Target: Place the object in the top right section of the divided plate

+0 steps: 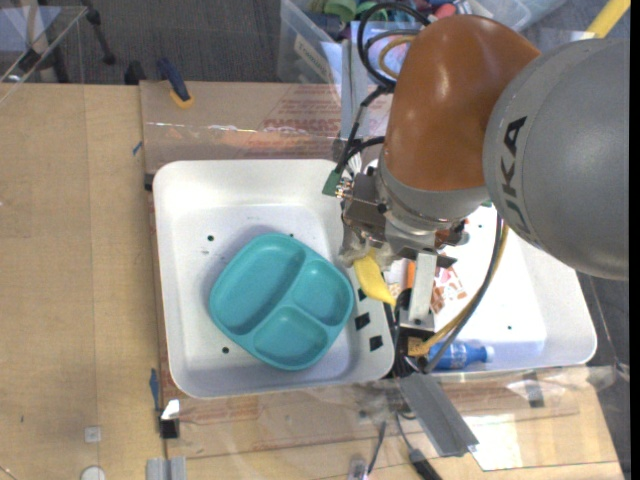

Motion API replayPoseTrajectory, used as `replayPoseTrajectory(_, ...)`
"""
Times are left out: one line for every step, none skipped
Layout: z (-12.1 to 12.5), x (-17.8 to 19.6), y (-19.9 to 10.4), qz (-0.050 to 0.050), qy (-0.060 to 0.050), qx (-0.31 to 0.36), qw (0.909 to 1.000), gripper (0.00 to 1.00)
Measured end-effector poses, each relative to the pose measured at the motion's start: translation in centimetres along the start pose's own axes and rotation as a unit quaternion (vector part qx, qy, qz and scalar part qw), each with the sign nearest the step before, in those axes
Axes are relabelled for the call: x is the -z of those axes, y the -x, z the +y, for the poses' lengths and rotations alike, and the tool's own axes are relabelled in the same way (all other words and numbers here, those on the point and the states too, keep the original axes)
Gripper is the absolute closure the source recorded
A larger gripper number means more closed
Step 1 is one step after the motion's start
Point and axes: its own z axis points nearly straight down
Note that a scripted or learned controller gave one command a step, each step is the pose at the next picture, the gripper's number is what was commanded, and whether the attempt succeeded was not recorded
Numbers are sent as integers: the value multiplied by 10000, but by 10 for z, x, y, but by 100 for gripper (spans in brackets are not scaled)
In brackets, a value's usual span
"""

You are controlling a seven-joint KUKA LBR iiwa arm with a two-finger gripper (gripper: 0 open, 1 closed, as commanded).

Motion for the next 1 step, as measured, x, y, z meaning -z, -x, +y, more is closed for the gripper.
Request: replayPoseTrajectory(0, 0, -1, 1, -1, 5, 10000, 0)
